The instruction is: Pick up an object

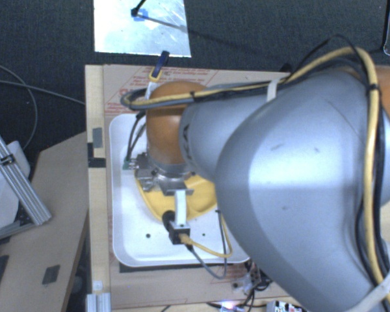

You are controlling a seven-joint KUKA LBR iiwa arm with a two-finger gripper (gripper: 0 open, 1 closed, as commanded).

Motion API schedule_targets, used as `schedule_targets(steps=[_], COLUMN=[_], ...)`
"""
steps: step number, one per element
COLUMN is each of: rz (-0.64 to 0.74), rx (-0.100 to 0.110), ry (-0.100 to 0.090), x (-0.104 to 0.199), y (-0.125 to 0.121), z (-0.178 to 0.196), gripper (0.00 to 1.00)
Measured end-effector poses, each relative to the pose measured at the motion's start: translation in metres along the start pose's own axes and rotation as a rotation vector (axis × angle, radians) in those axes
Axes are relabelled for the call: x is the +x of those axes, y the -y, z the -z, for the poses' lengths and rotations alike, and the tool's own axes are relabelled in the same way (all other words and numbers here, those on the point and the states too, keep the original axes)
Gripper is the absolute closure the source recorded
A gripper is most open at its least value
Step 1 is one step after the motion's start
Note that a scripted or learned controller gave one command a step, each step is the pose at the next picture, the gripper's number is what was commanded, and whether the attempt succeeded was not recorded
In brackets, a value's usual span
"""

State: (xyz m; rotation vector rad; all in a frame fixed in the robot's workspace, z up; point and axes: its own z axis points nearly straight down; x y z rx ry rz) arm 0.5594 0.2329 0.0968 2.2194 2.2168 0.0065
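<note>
A flat yellow object [199, 197] lies in the middle of the left white bin [127, 242], partly hidden by the arm. My gripper [161, 181] hangs straight down over it from the orange wrist band [164, 132]. The gripper sits at the yellow object's left part, very close to it or touching it, and I cannot see which. The wrist housing covers the gripper's lower end. The big grey arm covers the right half of the view, including the right bin.
The bin rests on a cardboard sheet [117, 83]. A small blue and yellow stick [159, 64] lies on the cardboard behind the bin. A shiny foil sheet [140, 18] lies farther back. An aluminium frame [13, 174] stands at the left on the wooden bench.
</note>
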Motion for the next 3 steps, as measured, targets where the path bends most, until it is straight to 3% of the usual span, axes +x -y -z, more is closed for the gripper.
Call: schedule_targets(steps=[1,2,3], rz=[0.004,0.0,0.0], rx=[-0.014,0.008,0.006], ry=[-0.007,0.0,-0.001], x=[0.002,-0.033,-0.056], y=[-0.057,-0.004,0.039], z=[0.178,0.182,0.208], gripper=[1.0,1.0,1.0])
